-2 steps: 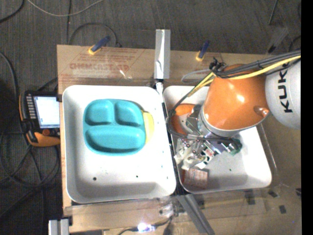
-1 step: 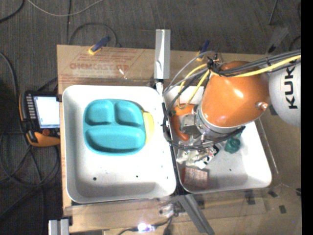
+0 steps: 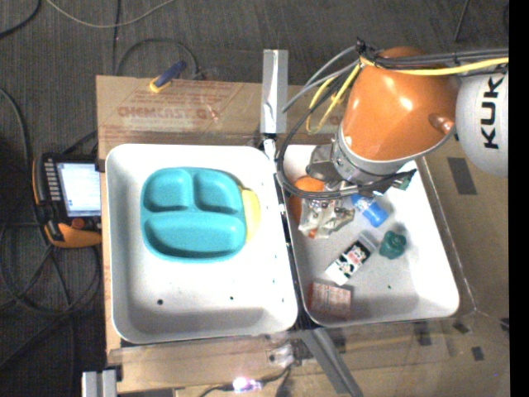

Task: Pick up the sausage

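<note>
Pincer [image 3: 324,218] low in right white plastic bin [image 3: 430,292], beside round orange object [image 3: 309,185]; open or closed: cannot tell; sausage not identifiable among clutter

The big grey arm [image 3: 483,126] comes in from the right. Its orange band [image 3: 393,110] sits above the wrist, which points down. The gripper [image 3: 324,218] hangs low (too blurry to see its shape).
</note>
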`<state>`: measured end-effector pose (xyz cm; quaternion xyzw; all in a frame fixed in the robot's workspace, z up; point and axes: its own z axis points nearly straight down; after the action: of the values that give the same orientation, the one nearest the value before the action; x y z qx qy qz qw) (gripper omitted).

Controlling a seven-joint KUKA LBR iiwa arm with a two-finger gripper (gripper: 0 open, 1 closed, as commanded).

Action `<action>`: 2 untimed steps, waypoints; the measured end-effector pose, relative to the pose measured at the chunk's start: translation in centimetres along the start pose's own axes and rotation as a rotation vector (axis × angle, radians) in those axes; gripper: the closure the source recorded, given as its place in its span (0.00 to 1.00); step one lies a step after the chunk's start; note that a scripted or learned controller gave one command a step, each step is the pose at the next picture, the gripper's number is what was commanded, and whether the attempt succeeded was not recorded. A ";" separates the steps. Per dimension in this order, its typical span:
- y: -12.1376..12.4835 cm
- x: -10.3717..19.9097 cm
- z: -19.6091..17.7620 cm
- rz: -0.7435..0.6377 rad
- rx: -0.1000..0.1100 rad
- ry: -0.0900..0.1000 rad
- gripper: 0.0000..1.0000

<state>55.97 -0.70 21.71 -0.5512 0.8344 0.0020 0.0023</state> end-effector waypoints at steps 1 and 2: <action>6.6 3.0 3.4 -0.336 -0.004 0.001 1.00; 1.1 4.9 3.4 -0.286 -0.002 0.001 1.00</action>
<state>53.02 -4.73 18.30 -0.6645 0.7473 0.0021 0.0016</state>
